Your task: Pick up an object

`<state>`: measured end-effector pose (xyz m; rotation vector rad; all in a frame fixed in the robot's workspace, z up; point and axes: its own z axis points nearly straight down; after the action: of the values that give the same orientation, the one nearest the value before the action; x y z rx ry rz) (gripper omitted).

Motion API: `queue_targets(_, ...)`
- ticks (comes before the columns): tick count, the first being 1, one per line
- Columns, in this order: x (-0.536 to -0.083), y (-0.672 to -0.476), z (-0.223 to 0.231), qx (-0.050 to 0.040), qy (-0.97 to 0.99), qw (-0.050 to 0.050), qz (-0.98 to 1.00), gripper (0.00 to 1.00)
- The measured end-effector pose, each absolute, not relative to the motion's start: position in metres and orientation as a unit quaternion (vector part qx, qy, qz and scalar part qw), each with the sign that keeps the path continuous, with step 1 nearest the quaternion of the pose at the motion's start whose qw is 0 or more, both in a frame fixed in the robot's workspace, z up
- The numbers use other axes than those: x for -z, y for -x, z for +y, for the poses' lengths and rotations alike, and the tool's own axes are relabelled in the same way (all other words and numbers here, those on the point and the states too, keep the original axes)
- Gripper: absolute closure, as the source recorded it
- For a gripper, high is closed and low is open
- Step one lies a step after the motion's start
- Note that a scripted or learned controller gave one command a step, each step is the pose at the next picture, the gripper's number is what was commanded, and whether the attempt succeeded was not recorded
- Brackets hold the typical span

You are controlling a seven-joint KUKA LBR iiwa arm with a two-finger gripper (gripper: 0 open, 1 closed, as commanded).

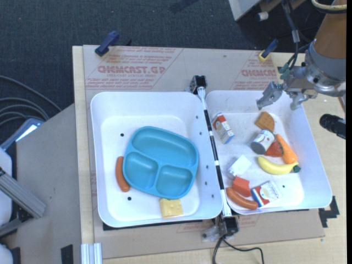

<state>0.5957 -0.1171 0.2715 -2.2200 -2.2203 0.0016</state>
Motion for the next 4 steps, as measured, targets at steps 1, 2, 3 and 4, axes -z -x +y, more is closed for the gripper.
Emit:
queue_targets(1,-0.142,-0.616,-0.159,-0.0009,0.707,0.001,-0.707,0.0)
queue_targets(2,-0.084,-0.66,-0.211,0.0012,0.706,0.005,-0.708,0.0)
queue_targets(3,-0.095,-0.661,-0.213,0.0006,0.706,0.0,-0.708,1.0)
queue_targets(4,-0.095,-0.661,-0.212,0.0009,0.706,0.001,-0.708,0.0)
